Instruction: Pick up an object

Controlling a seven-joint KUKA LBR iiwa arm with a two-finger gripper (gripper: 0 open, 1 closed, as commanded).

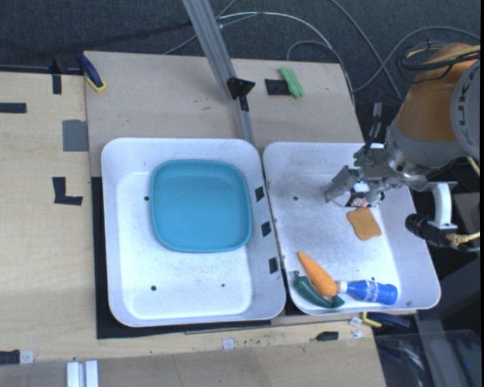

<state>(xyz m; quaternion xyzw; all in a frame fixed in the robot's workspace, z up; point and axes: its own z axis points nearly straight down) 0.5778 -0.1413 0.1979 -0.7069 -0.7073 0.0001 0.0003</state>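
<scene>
Right of frame, right bin (306, 176): end effector (360, 193) just above tan bread-like slice (365, 224), grip state unclear. Slice likely light, flat, stiffish; pinch across short edges.

Even, soft lighting; slightly grainy, faint shadows.

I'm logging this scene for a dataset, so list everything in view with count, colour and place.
Bins: two, white, side by side on the bench.
Plate: one, blue, square, lying in the left bin.
Biscuit-like piece: one, tan, in the right bin, just below the gripper.
Carrot: one, orange with green end, near the right bin's front edge.
Bottle: one, blue and white, lying beside the carrot.
Clip: one, green, on the bench behind the bins.
Pole: one, grey, slanting over the bench.
Cables: several, at top right.
Arm: one, grey and orange, from the right.
Gripper: one, over the right bin.
</scene>
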